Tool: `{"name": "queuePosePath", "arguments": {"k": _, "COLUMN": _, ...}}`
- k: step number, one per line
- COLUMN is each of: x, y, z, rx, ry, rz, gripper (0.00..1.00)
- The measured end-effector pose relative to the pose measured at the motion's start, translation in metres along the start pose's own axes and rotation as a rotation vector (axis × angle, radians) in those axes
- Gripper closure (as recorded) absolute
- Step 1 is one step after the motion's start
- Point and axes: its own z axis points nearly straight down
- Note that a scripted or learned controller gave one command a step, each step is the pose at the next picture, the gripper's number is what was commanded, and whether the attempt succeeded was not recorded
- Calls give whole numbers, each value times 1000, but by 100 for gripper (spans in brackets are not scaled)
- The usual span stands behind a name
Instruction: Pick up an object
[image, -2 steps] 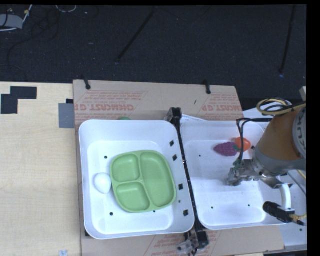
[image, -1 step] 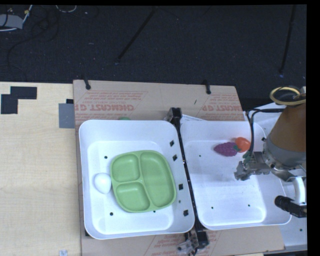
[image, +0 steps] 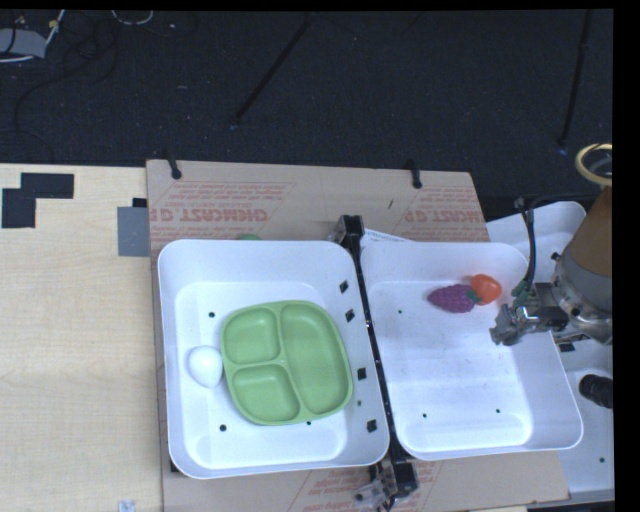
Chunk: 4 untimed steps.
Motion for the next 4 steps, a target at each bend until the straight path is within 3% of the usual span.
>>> {"name": "queuePosePath", "arguments": {"k": 1, "x": 0, "y": 2, "z": -63, "rx": -1, "ry": 0, "rz": -1, "gripper": 100}}
{"name": "queuePosePath", "arguments": {"k": 4, "x": 143, "y": 8, "z": -21, "rx": 9, "ry": 3, "rz": -2, "gripper": 100}}
